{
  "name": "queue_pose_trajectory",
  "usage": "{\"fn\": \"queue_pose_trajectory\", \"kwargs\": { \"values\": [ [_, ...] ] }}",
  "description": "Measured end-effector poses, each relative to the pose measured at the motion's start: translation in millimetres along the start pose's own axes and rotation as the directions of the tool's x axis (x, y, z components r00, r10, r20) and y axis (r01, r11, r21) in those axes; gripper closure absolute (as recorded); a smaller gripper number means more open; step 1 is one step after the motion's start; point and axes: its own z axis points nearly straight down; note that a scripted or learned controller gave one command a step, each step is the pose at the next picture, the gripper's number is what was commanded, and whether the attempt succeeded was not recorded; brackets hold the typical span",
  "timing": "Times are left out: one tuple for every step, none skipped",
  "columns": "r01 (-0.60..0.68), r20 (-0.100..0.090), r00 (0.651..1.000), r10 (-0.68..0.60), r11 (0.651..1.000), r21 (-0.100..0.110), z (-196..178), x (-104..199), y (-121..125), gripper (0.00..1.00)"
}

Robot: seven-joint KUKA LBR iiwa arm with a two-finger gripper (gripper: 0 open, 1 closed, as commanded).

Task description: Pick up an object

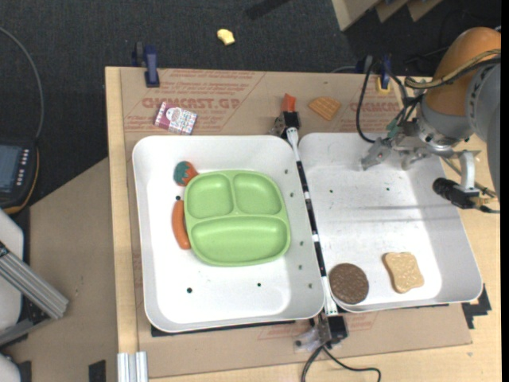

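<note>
Two flat items, toast slice [403, 270] and brown disc [348, 282], lie well below my end effector [391, 153]; its opening I cannot tell. Both look light and rigid: grip across edges.

Both bins [238, 309] look like smooth white plastic with a faint sheen, and the green tray [236, 216] is smooth matt plastic. The surface [238, 94] at the upper centre is matt brown printed cardboard; the floor [79, 14] is rough dark carpet.

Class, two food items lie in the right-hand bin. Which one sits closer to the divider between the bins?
The round brown patty, lying right beside the divider. The tan bread slice lies further right, nearer the bin's outer edge.
</note>
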Motion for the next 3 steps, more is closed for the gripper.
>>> {"fn": "queue_pose_trajectory", "kwargs": {
  "values": [
    [-0.007, -0.002, 1.000, 0.007, 1.000, 0.010, 0.3, -15.2, -28.3, 0.00],
    [-0.006, 0.000, 1.000, 0.006, 1.000, 0.005, -10.8, -14.9, -26.3, 1.00],
    [-0.006, 0.000, 1.000, 0.006, 1.000, 0.006, -10.1, -14.8, -26.5, 0.00]
  ]
}}
